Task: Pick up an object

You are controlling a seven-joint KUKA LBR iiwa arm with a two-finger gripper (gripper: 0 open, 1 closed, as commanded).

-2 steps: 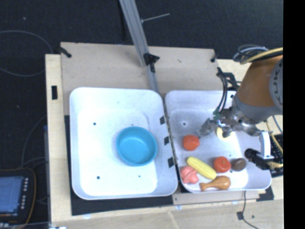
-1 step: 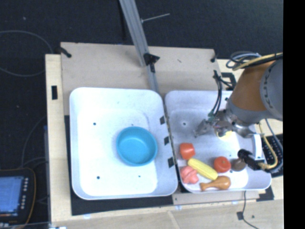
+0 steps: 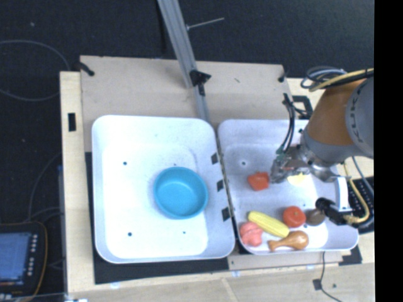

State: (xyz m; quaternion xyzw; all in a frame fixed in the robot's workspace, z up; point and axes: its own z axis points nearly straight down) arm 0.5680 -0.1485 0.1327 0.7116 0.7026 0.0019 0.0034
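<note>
My gripper (image 3: 279,170) hangs low over the right bin (image 3: 242,137), just right of a small orange-red object (image 3: 258,181) lying on the bin floor. Nothing shows between its dark fingers, and the object sits beside them, very close or touching. Along the bin's near edge lie a yellow corn cob (image 3: 269,223), a pink piece (image 3: 250,233), a red tomato-like piece (image 3: 293,216), a brown drumstick (image 3: 289,241) and a small dark brown item (image 3: 314,217). A pale yellow thing (image 3: 298,180) peeks out under the wrist.
The left bin (image 3: 126,143) holds a blue bowl (image 3: 181,192) near its centre. A grey metal post (image 3: 179,39) slants up from between the bins at the back. Cables and black hardware (image 3: 343,209) crowd the right bin's right side.
</note>
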